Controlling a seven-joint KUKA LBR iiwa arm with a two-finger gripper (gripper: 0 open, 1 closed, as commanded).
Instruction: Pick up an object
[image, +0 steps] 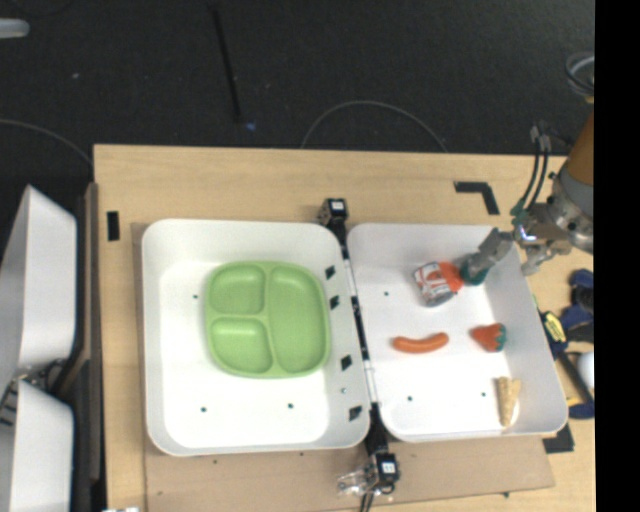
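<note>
Over the right bin (395, 405), the gripper (470, 268) reaches in from the rim nearest the arm, slanted down toward a small red-and-silver can (432, 282) lying in the part of that bin farthest from you. Whether the fingers are open or shut you cannot tell; they are blurred, and an orange-and-teal patch sits right at their tip, touching the can's arm-side edge. Treat the can as the target, judged from the approach line only. To do this step well, you want the fingers to straddle the can rather than nudge its edge: centre them over its body before descending, then close squarely so the round side does not roll out. Nothing visibly sits between the fingers, so log no grasp. Other candidates, all placed relative to the can: an orange sausage (420, 344) nearer you, a red strawberry-like piece (488, 337) beside that toward the arm, and a tan wedge (509, 400) at the near corner. A green divided plate (268, 318) rests in the left bin (175, 400) on the desk (220, 180).
</note>
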